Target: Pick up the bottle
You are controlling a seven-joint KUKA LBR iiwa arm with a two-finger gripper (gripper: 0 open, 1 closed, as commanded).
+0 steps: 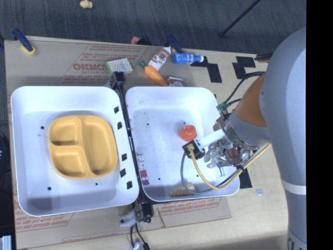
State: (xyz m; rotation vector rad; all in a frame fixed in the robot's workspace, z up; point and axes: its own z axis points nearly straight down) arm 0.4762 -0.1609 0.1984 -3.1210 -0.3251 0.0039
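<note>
The end effector hangs low at the right side of the right bin, close against that bin's right wall, at the end of the grey arm that comes in from the right. Its metal parts are a tangle from this angle, and I cannot tell whether it is apart or together. I also cannot tell whether it touches the bin floor. A small red-orange piece lies on the bin floor just left of the end effector, apart from it. A tan scrap lies against the bin's near wall, well apart from the end effector.

The bottle, blue and lying on its side, is outside both bins, on the worktop beyond the far wall of the right bin, well apart from the end effector. Just left of it lies an orange-and-white pack, and near that an orange carrot-shaped thing. A green patterned pad lies farther left on the worktop.

The left bin holds a yellow divided plate, which rests flat on its floor.
</note>
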